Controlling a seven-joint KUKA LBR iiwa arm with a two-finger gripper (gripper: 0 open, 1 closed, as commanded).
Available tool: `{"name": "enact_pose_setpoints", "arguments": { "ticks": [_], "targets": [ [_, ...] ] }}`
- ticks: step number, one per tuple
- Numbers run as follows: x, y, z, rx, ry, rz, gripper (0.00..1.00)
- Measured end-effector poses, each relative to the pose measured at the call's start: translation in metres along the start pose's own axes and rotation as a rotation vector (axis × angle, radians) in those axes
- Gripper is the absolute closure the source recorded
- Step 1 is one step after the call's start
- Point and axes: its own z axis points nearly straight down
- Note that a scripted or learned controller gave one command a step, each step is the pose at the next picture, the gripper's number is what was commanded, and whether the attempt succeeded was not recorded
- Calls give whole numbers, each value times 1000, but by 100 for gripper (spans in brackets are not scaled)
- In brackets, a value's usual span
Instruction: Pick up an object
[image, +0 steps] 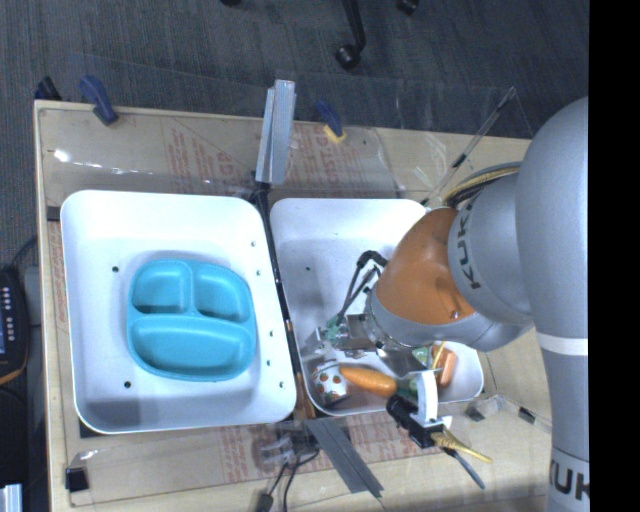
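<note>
The arm's orange band (430, 275) hangs over the right bin (310, 235), and the gripper (340, 338) below it is low near the bin's front left part. Just in front of the gripper lie an orange carrot (368, 380) and a small round brown-and-white object (328, 386). A green item (410, 384) and a red-orange item (446, 364) lie at the front right, partly hidden by the wrist. The gripper's tip is hidden among cables and the wrist body.
The left bin (90, 300) holds a blue divided plate (192, 318). A grey divider bar (275, 130) stands between the bins at the back. Blue clamps (100, 100) sit on the bench's far edge. Tools and cables (340, 460) lie along the front edge.
</note>
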Motion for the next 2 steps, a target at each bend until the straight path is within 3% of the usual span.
{"name": "enact_pose_setpoints", "arguments": {
  "ticks": [1, 2],
  "targets": [
    [-12, 11, 3, 0, 4, -6, 0],
    [-13, 12, -8, -3, 3, -12, 100]
  ]
}}
